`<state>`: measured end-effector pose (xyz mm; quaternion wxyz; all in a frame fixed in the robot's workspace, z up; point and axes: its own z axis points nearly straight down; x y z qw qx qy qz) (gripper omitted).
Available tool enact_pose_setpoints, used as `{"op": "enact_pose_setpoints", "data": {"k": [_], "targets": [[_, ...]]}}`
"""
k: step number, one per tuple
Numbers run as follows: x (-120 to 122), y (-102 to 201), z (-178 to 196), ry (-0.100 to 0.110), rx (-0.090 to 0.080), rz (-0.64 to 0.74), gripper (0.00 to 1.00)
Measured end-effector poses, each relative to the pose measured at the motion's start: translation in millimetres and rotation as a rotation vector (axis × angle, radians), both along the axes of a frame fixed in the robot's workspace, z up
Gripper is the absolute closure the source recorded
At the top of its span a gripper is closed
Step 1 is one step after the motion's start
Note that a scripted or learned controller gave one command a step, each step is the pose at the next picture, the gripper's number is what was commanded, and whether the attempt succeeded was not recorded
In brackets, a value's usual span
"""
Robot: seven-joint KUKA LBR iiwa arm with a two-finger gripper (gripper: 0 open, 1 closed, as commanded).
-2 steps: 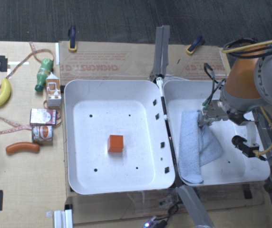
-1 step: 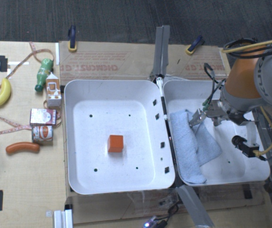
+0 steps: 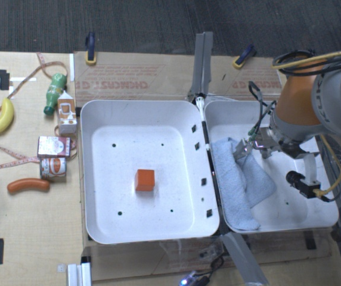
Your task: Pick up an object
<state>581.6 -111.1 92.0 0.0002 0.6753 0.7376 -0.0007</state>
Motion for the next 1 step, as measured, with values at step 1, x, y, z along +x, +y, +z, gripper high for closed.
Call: {"op": "enact_pose_setpoints", "data": {"k": [1], "targets": [[-0.2,-1.8,8.8,0.000,0.000,-0.004,1.00]]}}
